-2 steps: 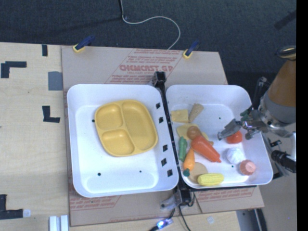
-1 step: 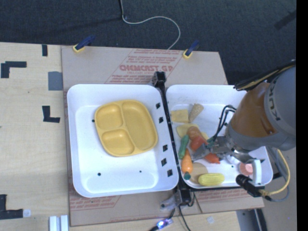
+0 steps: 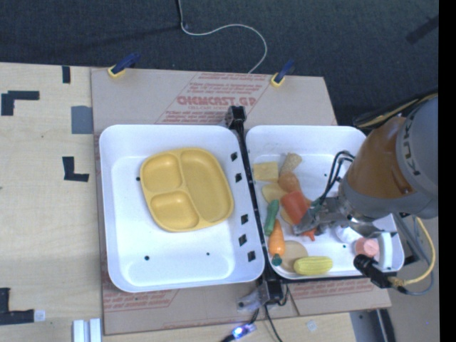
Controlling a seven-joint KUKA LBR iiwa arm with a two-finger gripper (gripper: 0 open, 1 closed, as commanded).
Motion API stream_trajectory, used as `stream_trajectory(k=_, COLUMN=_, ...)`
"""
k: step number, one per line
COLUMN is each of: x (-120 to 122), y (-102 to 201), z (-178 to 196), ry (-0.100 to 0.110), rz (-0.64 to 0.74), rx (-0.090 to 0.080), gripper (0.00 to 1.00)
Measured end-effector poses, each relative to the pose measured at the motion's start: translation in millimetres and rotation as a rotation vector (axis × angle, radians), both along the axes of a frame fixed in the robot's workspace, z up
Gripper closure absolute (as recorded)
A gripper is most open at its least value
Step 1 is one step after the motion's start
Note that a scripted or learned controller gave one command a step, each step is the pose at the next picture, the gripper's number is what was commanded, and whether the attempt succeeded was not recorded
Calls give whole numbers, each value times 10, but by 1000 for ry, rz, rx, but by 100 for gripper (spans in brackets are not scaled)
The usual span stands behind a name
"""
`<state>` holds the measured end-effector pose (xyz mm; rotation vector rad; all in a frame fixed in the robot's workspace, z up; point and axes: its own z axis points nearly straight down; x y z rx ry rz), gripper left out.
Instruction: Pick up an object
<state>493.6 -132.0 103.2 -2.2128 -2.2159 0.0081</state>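
Orange-banded grey arm has its dark two-finger gripper [image 3: 311, 221] down among toy food in the right white bin [image 3: 335, 135], just beside the red plastic pepper [image 3: 294, 206]; grip state unreadable, nothing lifted yet.

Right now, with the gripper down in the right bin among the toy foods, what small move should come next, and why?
Probably a short, slow lift straight up. The gripper sits low in the right bin against the red piece, but the view does not show a firm hold. Lifting a little would reveal whether anything comes up, without disturbing the carrot or corn.
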Motion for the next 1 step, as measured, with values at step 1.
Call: stream_trajectory(k=1, x=733, y=601, z=850, ry=-19, rz=9, rx=-3, gripper=100)
